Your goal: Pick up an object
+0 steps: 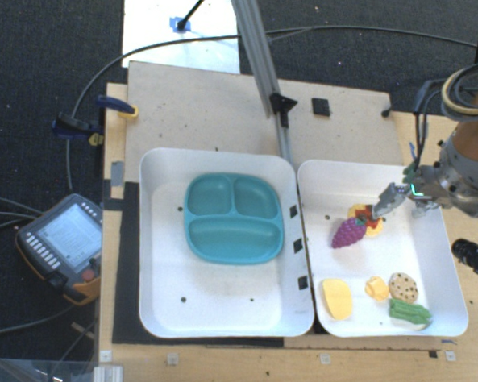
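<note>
Dark carpet [38, 37] around bench [204, 103]; two white bins [216, 306], perhaps plastic.

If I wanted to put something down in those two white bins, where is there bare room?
Left white bin: bare floor all round the teal divided plate, widest below it. Right white bin: free patch between the purple grape bunch and the yellow block. Its lower right corner is crowded: speckled round cookie, green vegetable. The pincer hovers over its upper part.

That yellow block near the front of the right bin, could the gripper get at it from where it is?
Probably yes: the yellow block lies flat with open floor around it, and the gripper is over the same bin.
</note>
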`<state>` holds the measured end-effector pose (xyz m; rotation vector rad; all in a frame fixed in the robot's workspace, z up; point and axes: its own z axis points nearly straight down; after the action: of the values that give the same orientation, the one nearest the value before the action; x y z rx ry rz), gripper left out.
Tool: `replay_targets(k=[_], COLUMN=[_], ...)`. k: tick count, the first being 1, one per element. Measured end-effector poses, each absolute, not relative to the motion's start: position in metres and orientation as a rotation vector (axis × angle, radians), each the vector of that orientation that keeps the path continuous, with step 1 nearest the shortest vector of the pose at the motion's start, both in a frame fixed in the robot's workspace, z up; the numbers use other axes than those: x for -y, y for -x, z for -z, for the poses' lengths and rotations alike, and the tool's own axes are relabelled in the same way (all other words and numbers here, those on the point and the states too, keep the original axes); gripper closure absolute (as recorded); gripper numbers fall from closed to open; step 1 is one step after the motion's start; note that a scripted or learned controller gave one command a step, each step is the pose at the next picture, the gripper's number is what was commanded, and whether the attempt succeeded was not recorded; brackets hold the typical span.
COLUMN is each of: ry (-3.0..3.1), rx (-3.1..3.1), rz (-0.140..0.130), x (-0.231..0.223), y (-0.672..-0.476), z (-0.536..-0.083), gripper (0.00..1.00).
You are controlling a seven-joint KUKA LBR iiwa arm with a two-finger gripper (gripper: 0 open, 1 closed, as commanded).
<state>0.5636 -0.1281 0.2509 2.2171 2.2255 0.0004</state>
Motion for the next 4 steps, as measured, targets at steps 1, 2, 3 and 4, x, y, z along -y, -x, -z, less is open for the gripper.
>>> replay_targets(k=[1, 2, 3, 4], ry=[-2.216, -2.220, -2.222, -2.222], rx=[-2.225, -2.224, -2.225, -2.225], rz=[-0.002, 0.001, 0.003, 0.002], x=[0.128, 0.127, 0.128, 0.124], y=[-0.564, -0.565, -0.571, -0.562], z=[-0.251, -0.210, -0.149, -0.101], gripper=[0.00, 0.00, 0.00, 0.00])
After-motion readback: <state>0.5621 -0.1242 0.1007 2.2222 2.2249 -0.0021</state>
